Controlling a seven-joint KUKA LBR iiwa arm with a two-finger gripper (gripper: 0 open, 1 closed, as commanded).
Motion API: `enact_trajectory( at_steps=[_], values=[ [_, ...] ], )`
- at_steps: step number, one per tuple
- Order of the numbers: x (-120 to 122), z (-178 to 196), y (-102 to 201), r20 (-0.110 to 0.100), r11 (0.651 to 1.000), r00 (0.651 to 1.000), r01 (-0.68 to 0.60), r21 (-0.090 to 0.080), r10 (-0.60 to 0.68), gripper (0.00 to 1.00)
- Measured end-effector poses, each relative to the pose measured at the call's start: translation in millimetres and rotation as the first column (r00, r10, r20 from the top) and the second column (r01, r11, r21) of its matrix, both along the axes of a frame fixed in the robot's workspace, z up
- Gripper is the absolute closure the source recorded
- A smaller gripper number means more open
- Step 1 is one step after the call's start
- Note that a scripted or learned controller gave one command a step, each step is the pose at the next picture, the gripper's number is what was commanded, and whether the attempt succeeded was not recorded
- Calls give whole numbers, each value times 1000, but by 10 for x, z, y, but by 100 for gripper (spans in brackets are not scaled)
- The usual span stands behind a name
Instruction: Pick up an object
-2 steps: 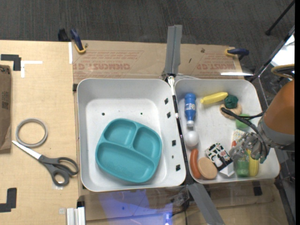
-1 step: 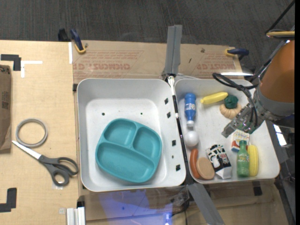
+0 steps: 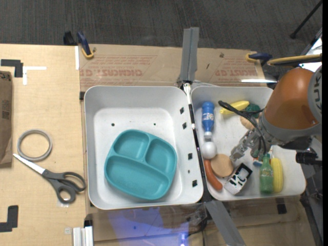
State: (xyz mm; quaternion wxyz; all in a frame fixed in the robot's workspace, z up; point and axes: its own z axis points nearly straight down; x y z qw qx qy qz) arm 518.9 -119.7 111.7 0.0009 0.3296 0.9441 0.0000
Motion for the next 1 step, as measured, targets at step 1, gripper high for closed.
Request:
enact_trajectory(
  at_steps=[1],
  values=[
    [1161, -196, 173, 1, 988, 988, 152, -1, -152, 100]
  ],
)
